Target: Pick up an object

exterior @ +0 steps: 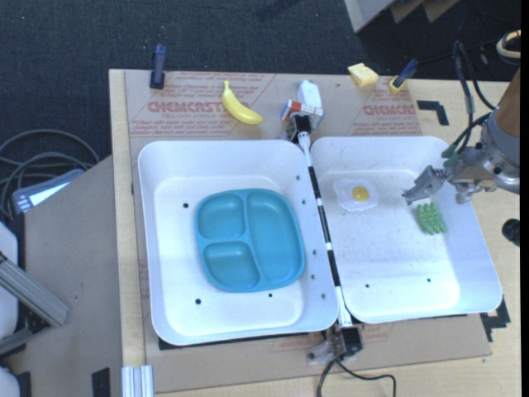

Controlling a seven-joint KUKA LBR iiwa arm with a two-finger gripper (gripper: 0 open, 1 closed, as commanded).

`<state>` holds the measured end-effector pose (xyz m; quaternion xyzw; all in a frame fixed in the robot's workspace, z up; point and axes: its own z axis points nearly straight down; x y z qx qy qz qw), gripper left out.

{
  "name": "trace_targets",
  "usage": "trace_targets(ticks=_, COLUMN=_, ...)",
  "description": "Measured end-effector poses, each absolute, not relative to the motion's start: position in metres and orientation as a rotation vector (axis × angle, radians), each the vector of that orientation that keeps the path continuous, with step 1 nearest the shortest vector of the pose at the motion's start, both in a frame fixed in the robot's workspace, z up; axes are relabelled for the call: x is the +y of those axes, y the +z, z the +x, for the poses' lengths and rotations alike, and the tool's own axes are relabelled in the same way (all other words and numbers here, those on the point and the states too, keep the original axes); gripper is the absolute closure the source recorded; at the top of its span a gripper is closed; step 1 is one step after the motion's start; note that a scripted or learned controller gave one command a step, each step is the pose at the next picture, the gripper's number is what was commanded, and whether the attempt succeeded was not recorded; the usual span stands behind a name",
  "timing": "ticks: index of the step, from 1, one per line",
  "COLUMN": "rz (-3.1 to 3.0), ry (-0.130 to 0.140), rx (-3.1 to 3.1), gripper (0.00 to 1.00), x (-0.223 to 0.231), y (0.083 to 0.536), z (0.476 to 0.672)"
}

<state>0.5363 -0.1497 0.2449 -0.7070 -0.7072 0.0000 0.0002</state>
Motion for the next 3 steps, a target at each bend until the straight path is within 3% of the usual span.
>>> trace_targets(ticks=1, rz=-2.224, ry=0.001, rx=-2.222, gripper=0.0, x=-0.203, y=0.194, z=0.568)
trace_targets(ticks=2, rz=-2.222, ry=-0.002, rx=-2.225, gripper=0.0, x=-0.208, y=0.086, z=0.564)
trace_targets(ticks=3, rz=-2.224, ry=-0.002, rx=-2.224, gripper=1.0, x=-0.209, y=0.095, z=0.563)
